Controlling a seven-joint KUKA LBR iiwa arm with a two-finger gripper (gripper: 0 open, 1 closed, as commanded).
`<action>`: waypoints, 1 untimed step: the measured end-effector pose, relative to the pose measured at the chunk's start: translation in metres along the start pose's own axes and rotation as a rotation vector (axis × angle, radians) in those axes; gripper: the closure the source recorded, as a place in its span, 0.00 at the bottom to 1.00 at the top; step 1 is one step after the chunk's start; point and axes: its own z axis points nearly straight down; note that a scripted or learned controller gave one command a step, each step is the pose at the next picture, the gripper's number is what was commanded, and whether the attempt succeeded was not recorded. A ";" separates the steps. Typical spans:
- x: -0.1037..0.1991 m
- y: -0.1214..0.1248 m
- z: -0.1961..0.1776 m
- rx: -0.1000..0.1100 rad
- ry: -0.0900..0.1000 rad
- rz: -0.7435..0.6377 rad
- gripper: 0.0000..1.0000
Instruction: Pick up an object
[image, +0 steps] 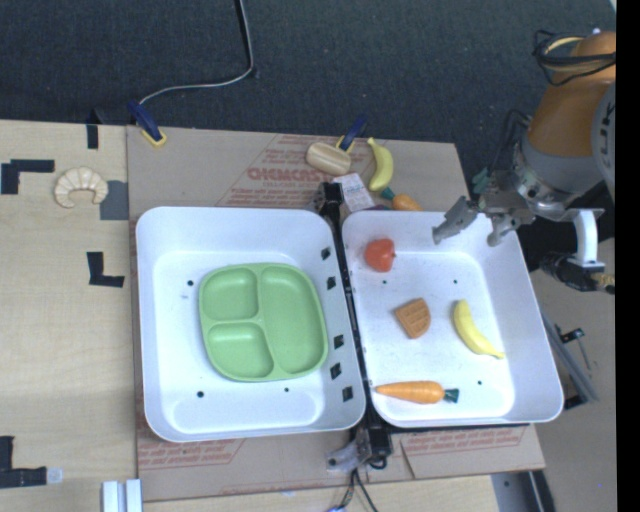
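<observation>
The right bin (520, 300) holds a red tomato (379, 254), a brown bread piece (412, 317), a yellow banana (473, 329) and an orange carrot (410, 392). My gripper (470, 228) hangs over the bin's back right corner, open, its two fingers spread with nothing between them. It stands right of the tomato and above the banana in the view.
The left bin (160, 300) carries a green divided plate (263, 321). Behind the bins on the cardboard lie a bread roll (328, 157), a second banana (381, 165) and a small packet (351, 190). A croissant (80, 186) sits at far left.
</observation>
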 end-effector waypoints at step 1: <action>0.028 -0.029 0.083 0.002 0.001 0.000 0.00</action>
